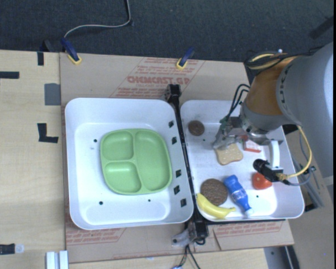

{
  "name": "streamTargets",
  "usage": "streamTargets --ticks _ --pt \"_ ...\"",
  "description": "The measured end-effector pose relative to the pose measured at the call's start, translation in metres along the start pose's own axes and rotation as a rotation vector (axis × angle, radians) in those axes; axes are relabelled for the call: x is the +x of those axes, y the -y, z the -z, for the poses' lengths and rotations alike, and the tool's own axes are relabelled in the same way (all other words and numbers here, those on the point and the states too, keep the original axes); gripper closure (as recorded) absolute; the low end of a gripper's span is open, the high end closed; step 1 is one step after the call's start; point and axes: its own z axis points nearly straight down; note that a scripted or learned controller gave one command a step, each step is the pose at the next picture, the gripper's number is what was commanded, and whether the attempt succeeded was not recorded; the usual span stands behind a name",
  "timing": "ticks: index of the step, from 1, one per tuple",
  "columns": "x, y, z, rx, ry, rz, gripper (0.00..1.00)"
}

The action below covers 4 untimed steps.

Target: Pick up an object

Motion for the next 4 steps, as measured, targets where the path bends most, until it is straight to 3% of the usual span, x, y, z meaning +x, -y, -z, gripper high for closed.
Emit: streamTargets --ticks 1,2,3,4 --pt "0.0 0.0 0.0 -0.001 0.0 0.0 0.0" --pt "-0.058 0.021 0.059 0.01 0.002 -0.002 0.0" --pt "-0.012 0.08 -0.013 0.011 -0.001 -0.002 0.0" --pt "0.016 0.113 -0.012 0.006 0.002 -0.002 0.0"
